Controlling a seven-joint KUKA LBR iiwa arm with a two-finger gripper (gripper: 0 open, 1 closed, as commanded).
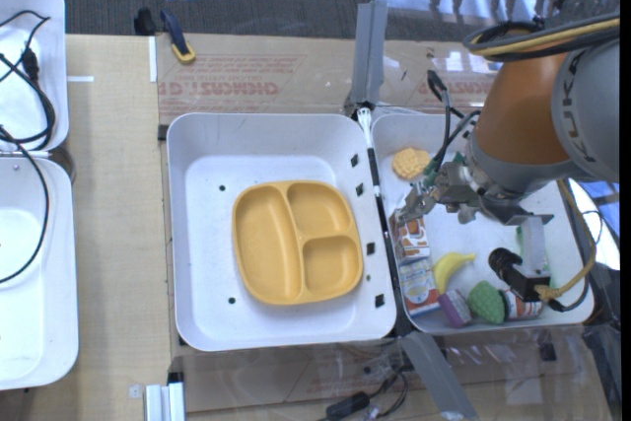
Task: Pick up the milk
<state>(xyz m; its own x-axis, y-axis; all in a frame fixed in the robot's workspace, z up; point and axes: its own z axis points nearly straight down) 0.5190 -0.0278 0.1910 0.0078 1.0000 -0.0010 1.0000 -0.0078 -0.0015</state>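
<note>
The milk (pixel 415 263) is a white carton with red and blue print. It lies flat along the left wall of the right bin (pixel 572 311), its long side running front to back. My gripper (pixel 421 196) hangs over the carton's far end, close above it or touching it; I cannot tell which. The grey arm with its orange band (pixel 527 118) reaches in from the right and hides the back of the right bin.
In the right bin a yellow banana (pixel 454 264), a green piece (pixel 485 301), a purple piece (pixel 454 309) and a small bottle (pixel 523 307) crowd the front, right of the milk. A round waffle (pixel 410 162) lies at the back left. The left bin (pixel 187 212) holds a yellow divided plate (pixel 296 242).
</note>
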